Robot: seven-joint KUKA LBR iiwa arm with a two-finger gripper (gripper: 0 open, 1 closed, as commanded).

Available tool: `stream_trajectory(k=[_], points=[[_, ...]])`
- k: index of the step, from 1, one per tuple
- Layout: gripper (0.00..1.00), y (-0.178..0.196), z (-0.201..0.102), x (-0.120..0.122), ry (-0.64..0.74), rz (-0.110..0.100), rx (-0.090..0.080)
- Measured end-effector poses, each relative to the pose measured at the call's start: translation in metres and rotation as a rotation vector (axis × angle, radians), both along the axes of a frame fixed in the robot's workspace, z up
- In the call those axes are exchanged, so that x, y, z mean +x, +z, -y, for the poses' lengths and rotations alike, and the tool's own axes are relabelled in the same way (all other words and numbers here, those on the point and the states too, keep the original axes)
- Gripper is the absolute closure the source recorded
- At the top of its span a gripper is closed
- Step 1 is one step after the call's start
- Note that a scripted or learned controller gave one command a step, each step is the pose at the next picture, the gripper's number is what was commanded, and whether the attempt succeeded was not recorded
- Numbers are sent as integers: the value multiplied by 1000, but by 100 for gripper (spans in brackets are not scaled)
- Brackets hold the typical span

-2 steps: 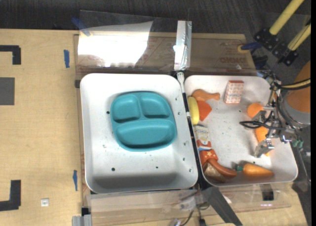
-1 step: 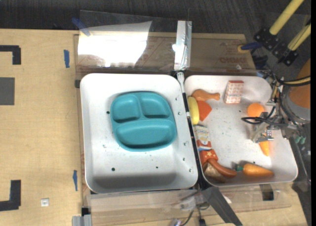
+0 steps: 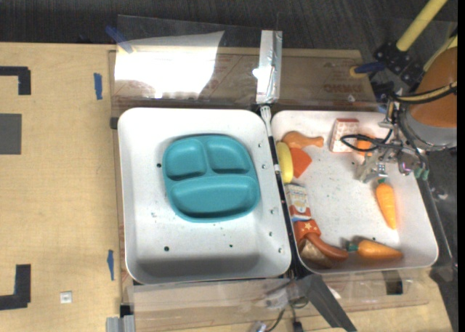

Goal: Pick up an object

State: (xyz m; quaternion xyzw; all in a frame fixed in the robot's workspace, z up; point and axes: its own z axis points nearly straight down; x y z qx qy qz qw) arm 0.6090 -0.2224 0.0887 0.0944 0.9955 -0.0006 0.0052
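you could see the carrot (image 3: 387, 205) lying in the right bin (image 3: 429, 250), just below the gripper (image 3: 375, 169) and apart from it. whether the jaws were open or closed, you could not tell. farther below them lay an orange toy (image 3: 376, 250), and well to their left the teal plate (image 3: 211, 176) sat in the left bin (image 3: 138, 192).

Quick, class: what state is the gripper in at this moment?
Gripper: low in the right bin, just above the carrot; whether open or closed cannot be told.
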Motion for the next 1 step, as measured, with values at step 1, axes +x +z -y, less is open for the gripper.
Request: stream_trajectory(k=[1], points=[[0,-1,0,-1,0,-2,0]])
